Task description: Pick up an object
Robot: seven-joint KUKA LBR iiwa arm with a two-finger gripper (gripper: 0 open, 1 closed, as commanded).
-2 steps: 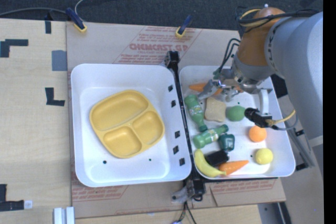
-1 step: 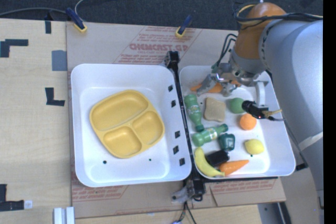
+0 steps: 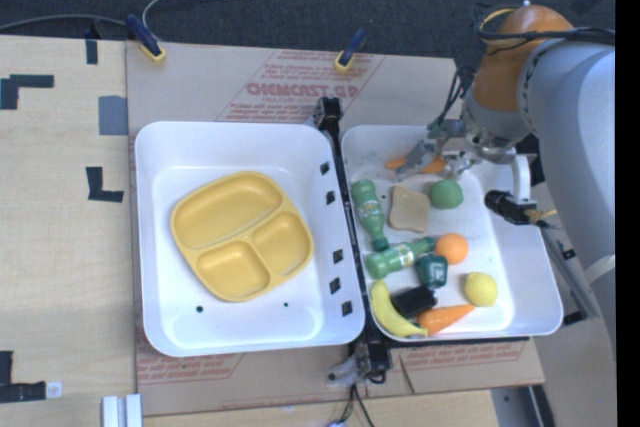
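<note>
The gripper (image 3: 447, 155) sits low over the far end of the right bin (image 3: 520, 310). A green ball (image 3: 446, 193) lies just beside it, toward the near side, with a small orange piece (image 3: 412, 160) touching or just under it (which one is unclear). You cannot tell the gripper's state; nothing is visibly grasped.
</note>
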